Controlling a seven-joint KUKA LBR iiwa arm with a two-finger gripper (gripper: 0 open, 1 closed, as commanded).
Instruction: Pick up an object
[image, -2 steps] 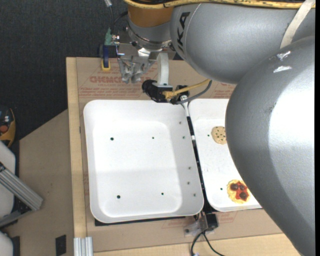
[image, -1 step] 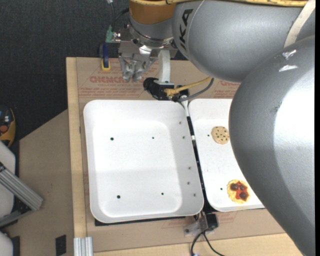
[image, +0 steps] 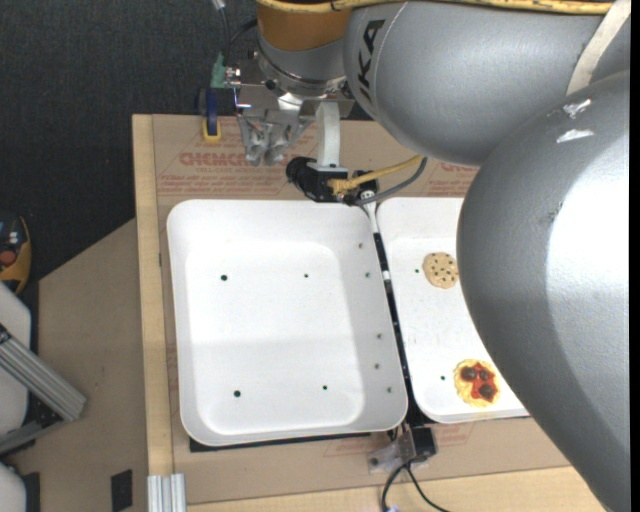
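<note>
1. The left bin (image: 180, 300) takes up the middle of the view. Its floor is bare white with a few dark dots and offers nothing to pick.
2. The gripper (image: 266, 150) hangs past this bin's far edge, over the brown board rather than over either bin. I cannot tell whether it is released or clenched.
3. The right bin (image: 430, 330) touches the left one along a shared dark seam. Both pickable things lie in it.
4. The cookie (image: 439, 269) lies flat near the right bin's far end, just beside the seam. It is the closer of the two to the gripper, lying to its right and toward the camera.
5. The yellow disc (image: 476, 381), with red spots on top, lies flat toward the near end of the same bin, well apart from the cookie and further from the gripper.
6. The arm (image: 540, 300) covers the rest of the right bin.
7. Judgement: the move turns on crossing rightward over the seam. Both things are round, with no long axis, so wrist turn should matter little, and the cookie looks the shorter reach.
</note>
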